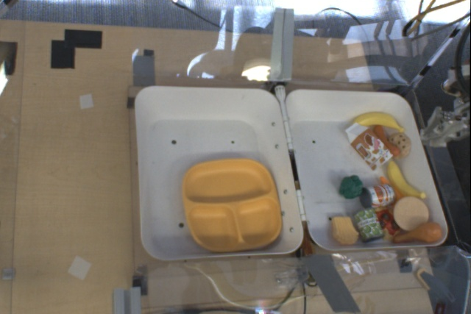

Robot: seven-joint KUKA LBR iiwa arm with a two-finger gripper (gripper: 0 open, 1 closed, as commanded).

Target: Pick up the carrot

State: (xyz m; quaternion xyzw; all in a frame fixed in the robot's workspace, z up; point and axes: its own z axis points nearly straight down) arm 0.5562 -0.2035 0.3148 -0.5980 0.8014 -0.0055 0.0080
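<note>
Orange and small, the carrot (pixel 385 137) lies in the right bin (pixel 316 158), wedged between a printed carton (pixel 370 149) and a cookie (pixel 399 143), just below a banana (pixel 377 119). Over the surface (pixel 66 187), the hand (pixel 444 126) sits just beyond that bin's right rim, well apart from the carrot. It is too blurred to tell whether it is spread or closed.

Yellow tray (pixel 232 204), bananas (pixel 378 118), perhaps broccoli (pixel 351 187)
</note>
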